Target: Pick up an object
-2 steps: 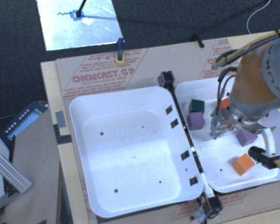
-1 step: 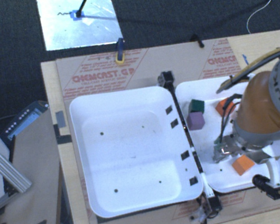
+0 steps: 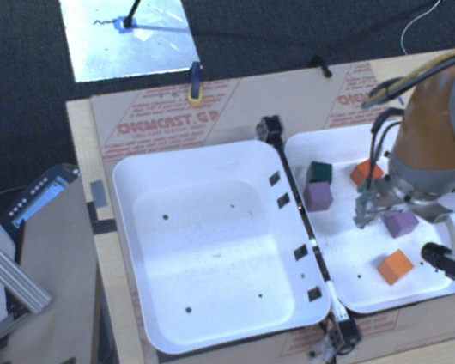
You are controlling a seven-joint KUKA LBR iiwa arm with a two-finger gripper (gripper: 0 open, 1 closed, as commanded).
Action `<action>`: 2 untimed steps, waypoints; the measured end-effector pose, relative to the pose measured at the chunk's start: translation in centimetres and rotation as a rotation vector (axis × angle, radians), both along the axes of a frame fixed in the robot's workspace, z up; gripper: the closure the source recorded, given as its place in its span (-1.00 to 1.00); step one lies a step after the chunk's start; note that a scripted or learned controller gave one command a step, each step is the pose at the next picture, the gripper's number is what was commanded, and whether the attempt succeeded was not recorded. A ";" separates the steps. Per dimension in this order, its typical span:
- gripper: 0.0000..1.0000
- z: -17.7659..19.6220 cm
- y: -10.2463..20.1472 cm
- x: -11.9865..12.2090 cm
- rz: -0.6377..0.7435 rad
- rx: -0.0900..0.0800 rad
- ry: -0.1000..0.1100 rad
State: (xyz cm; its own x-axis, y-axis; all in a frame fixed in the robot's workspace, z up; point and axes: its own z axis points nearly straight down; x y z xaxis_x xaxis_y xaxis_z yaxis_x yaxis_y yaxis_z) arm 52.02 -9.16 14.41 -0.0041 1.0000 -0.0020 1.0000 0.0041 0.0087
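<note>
white right bin (image 3: 353, 301) with green (image 3: 321, 172), two purple, two orange blocks, hand (image 3: 370, 211) inside, its grip unclear

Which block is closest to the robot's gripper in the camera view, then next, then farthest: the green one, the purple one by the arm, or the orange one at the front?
From the gripper:
1. Purple block by the arm, just to its right.
2. Orange block at the front, below it, near the bin's front edge.
3. Green block, up and left, toward the bin's back.

We see even, bright overhead light; the white bins (image 3: 213, 249) nearly wash out, the foil sheet (image 3: 128, 27) glares, detail stays slightly soft.
</note>
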 end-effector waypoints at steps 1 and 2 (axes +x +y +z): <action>1.00 -6.3 0.8 -3.5 -0.004 0.003 0.012; 1.00 -5.9 0.9 0.0 0.001 0.001 0.004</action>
